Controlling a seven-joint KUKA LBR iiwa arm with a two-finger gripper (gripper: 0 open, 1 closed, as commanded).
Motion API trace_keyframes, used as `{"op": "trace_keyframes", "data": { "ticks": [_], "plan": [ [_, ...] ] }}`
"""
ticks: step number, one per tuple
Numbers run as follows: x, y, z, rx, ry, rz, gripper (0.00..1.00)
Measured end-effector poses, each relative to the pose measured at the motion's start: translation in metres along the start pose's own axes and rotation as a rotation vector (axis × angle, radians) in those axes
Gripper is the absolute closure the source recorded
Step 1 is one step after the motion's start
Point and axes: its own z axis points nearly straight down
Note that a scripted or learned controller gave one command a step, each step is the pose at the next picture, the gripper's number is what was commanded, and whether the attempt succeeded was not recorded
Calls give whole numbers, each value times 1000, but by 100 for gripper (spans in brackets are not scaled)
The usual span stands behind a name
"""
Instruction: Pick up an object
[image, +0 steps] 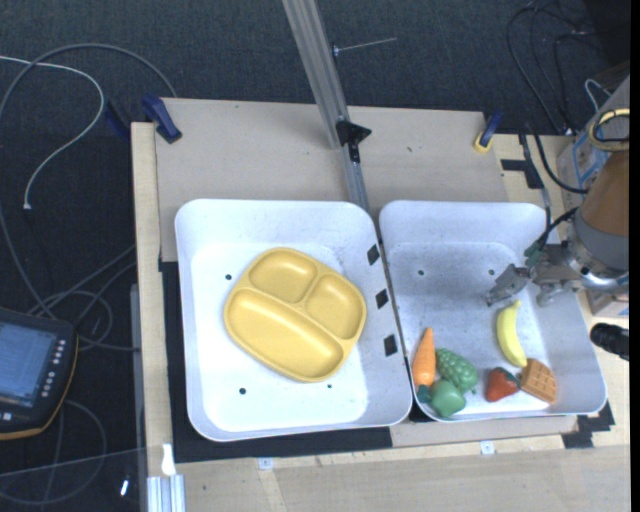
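The right bin (455, 235) holds a yellow banana (511, 335), an orange carrot (425, 357), a green broccoli piece (459, 368), a green pepper (447, 399), a red strawberry (500, 384) and a brown waffle (539, 380), all clustered along its front edge. My gripper (525, 291) hangs over the right side of this bin, just behind the banana's far tip. Its fingers are spread open with nothing between them.
A yellow divided plate (295, 313) lies in the left bin (200, 250). A metal pole (325, 75) rises from the back between the bins. The far half of the right bin is bare white floor. Cables lie on the floor to the left.
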Motion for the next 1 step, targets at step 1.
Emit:
{"op": "trace_keyframes", "data": {
  "ticks": [1],
  "plan": [
    [-5,1,62,-1,0,1,0]
  ]
}}
